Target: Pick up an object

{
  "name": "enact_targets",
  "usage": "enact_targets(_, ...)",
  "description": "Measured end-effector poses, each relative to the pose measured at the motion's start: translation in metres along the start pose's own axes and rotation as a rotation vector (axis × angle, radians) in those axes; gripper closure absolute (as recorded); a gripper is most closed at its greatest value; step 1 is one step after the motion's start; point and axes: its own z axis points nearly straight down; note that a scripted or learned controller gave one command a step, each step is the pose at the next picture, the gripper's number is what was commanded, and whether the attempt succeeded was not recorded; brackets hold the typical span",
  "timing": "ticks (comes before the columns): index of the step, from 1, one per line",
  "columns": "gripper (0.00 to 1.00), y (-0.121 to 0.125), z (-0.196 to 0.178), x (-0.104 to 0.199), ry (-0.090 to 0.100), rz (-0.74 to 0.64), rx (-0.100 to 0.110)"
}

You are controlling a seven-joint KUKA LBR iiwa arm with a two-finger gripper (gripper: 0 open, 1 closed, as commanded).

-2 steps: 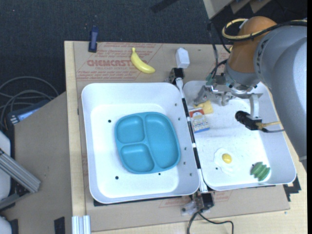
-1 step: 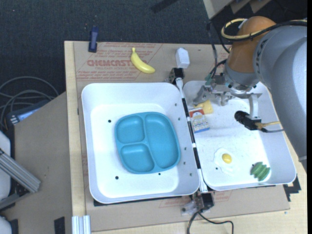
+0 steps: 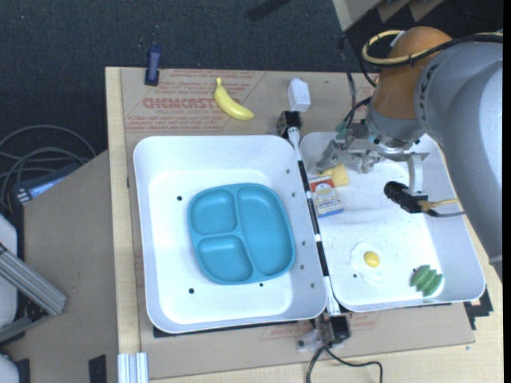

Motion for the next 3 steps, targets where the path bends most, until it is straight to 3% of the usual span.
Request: enact_targets(3, 0.0, -0.0001, 0.0, 0.0016, 0.0, 0.0, 0.0)
